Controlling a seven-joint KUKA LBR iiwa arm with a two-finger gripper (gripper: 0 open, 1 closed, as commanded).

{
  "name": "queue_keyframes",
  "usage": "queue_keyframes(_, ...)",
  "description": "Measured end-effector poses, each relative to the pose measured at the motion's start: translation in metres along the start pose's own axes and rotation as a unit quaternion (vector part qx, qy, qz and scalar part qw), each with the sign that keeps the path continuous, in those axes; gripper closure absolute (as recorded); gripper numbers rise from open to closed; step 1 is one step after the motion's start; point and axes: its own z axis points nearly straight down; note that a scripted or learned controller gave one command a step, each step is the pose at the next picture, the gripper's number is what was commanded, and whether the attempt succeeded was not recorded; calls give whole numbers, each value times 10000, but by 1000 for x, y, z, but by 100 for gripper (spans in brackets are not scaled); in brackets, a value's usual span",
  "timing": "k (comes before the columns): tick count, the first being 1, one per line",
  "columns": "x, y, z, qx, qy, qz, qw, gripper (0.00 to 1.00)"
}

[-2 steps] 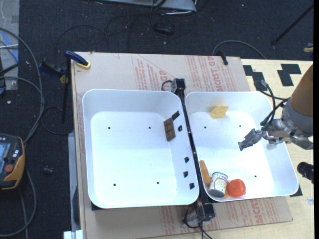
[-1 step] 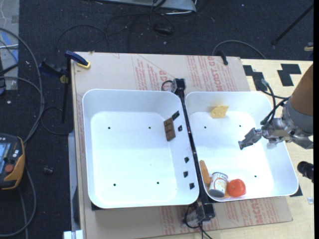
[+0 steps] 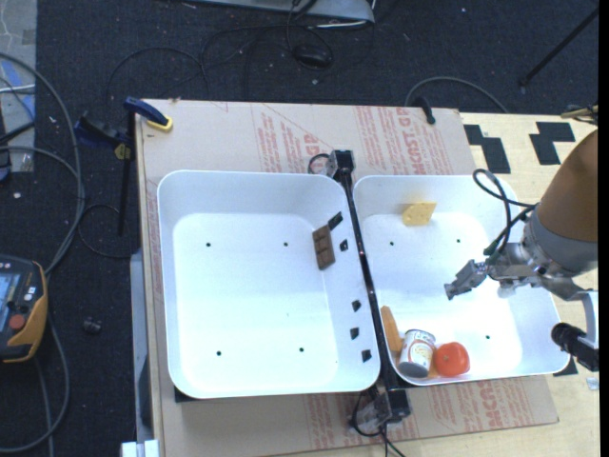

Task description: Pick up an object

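Surface (image 3: 247, 131): brown board carrying two white bins side by side. Left bin (image 3: 190, 255) holding one small brown block (image 3: 324, 248) at its 3 o'clock wall. Right bin (image 3: 495, 246) holding the rest: yellow wedge (image 3: 419, 214) at 12 o'clock, and a tight cluster at 7 o'clock of orange stick (image 3: 390, 327), small can (image 3: 416, 350) and red ball (image 3: 452, 359).

Arm (image 3: 576, 203) entering from 3 o'clock, gripper (image 3: 461, 285) over the middle of the right bin, nothing visible between the fingers. Spread or pressed together: cannot tell at this size and angle.

Nearest candidates for the pick: the cluster at 6 o'clock from the gripper, well apart from it.

Risks, judged: can and ball touching, stick just beside, all crowded into the bin corner. Little room for a finger alongside; likely to strike the wall or a neighbour. Ball prone to rolling off, can prone to slipping. Yellow wedge stands alone, the cleaner target.

Hard to make out: gripper height above the bin floor; can label; arm's upper part cut off at the frame edge.
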Motion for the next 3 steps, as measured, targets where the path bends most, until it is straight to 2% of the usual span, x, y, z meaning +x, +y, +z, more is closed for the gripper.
queue_keyframes(1, 10, -5, 52, 7, 3, -4, 10000, 0)
queue_keyframes(2, 10, -6, 82, -3, 0, -1, 10000, 0)
queue_keyframes(3, 10, -5, 71, -15, -2, 0, 10000, 100)
